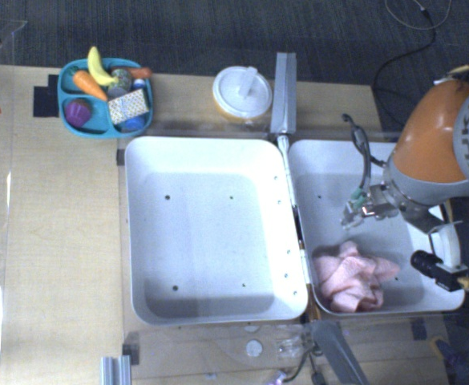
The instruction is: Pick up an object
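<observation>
A crumpled pink cloth (353,277) lies in the near part of the right bin (322,175). My gripper (361,208) hangs over that bin's middle, above and slightly behind the cloth, at the end of the grey arm with its orange band (434,139). Nothing shows between its tips. The gripper is small and partly hidden by the wrist.
The left bin (210,231) sits beside the right one, with a metal divider post (282,95) behind them. A blue tray (106,96) of toy food stands at the back left, and a white lidded container (242,92) behind the left bin. Cables run along the right.
</observation>
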You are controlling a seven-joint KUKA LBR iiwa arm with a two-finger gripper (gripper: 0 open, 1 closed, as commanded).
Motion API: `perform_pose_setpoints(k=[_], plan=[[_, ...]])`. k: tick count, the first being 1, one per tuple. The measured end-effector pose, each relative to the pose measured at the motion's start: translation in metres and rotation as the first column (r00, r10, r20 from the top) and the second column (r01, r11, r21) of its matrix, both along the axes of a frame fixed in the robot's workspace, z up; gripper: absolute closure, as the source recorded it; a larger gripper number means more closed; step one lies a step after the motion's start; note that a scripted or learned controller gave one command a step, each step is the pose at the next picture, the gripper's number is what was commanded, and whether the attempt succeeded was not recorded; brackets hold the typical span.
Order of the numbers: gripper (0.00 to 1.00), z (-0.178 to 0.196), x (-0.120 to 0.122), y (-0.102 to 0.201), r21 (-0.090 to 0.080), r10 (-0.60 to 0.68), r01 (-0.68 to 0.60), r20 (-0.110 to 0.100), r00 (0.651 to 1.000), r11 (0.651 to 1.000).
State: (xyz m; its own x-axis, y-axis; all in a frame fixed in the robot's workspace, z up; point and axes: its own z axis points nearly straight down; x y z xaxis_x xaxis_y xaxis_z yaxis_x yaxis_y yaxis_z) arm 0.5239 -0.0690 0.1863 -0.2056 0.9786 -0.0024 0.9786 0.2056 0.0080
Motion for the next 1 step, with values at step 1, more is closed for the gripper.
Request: perform_pose_setpoints(k=[1], plan=[[1.00, -0.0496, -0.0167, -0.0354, 0.001, -0.181, 0.181, -0.005, 0.983, 0.983]])
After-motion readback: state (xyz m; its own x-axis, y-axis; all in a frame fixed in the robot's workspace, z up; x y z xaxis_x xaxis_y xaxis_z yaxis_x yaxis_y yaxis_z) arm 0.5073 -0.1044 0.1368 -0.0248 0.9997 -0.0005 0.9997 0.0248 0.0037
